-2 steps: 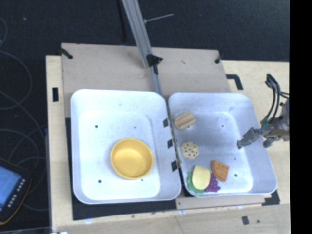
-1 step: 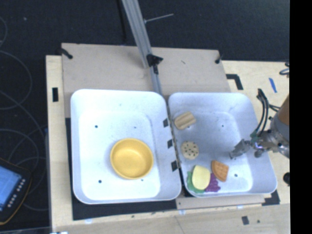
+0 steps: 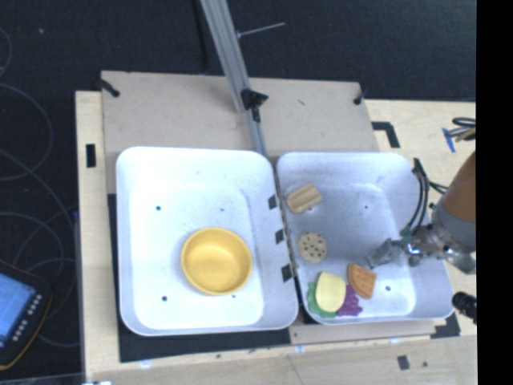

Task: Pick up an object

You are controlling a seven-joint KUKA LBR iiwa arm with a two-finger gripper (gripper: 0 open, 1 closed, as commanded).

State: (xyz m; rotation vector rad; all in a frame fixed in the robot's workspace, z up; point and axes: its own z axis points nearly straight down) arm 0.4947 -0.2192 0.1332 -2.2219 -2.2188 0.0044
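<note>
Approach step: gripper (image 3: 387, 253), finger state indeterminable, hovers right of frame above orange wedge (image 3: 361, 280); next move requires descent onto it.

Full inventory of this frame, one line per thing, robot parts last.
Left bin: 1, white, left half of bench.
Right bin: 1, white, beside it on the right.
Bowl: 1, yellow, upright, in left bin, toward the near side.
Bread-like piece: 1, tan, right bin, far left.
Cookie: 1, tan with dark spots, right bin, left side.
Orange piece: 1, orange, right bin, near edge.
Yellow-green item: 1, on purple and green bits, right bin, near-left corner.
Handheld screen: 1, blue display, at the frame's left edge, off the bench.
Arm: 1, grey and orange, right edge.
Gripper: 1, grey, over right bin, holding nothing visible.
</note>
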